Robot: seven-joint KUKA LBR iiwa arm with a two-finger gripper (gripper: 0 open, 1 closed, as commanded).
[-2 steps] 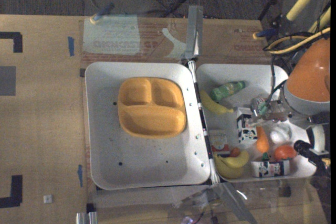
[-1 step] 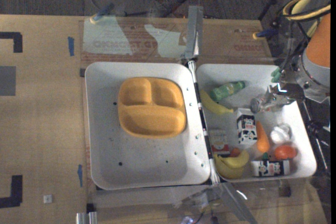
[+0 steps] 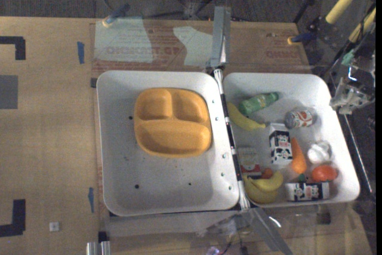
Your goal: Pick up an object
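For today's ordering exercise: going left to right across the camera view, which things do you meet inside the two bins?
Orange divided tray → green bottle → upright milk carton → can → tomato.

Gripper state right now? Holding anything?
Gripper: at the right edge of the right bin, over its rim; open or closed cannot be told. Nothing seen in it.

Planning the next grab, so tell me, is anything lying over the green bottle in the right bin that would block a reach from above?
Nothing visible covers the green bottle. It lies on its side near the right bin's far wall, with a banana close beside it, not on top.
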